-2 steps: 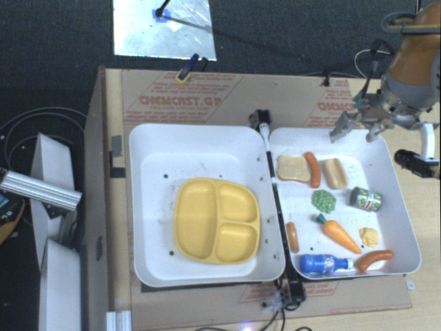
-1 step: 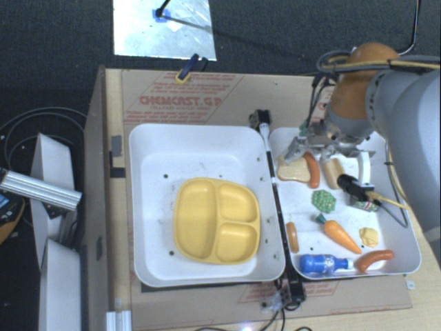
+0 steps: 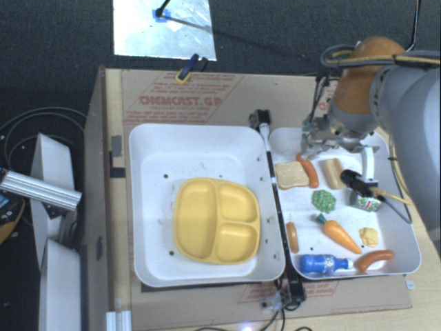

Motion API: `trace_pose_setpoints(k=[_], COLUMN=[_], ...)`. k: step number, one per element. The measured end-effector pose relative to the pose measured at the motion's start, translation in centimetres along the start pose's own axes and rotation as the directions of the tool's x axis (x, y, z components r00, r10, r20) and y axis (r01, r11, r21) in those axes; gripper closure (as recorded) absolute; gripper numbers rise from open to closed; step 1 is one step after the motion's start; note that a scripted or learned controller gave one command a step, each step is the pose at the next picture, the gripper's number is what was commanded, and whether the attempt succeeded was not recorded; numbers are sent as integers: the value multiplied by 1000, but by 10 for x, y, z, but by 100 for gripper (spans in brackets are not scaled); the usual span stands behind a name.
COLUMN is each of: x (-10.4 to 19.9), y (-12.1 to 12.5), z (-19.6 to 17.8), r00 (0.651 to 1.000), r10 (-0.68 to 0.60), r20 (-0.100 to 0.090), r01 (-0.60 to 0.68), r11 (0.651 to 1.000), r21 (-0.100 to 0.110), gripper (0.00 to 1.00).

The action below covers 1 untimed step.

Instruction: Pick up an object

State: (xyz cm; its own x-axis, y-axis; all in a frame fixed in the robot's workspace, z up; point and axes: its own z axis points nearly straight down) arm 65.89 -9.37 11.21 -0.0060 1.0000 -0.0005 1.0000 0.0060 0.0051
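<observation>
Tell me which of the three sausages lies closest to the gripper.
The sausage touching the bread slice, right by the gripper; the other two lie down by the blue bottle.

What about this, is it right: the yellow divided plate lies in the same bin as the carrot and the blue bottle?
No, one thing is wrong. The camera view shows the yellow divided plate alone in the left bin; the carrot and the blue bottle lie in the right bin.

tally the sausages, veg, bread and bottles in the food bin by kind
sausages: 3
veg: 2, broccoli and carrot
bread: 2, toast and bun
bottle: 1
total: 8
</observation>
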Motion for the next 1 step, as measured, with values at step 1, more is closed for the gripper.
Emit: trace_pose_setpoints(k=[1], x=[0], y=[0], z=[0], r00=[1000], r10=[0], r20=[0], r01=[0], r11=[1000], r21=[0], gripper=[0])
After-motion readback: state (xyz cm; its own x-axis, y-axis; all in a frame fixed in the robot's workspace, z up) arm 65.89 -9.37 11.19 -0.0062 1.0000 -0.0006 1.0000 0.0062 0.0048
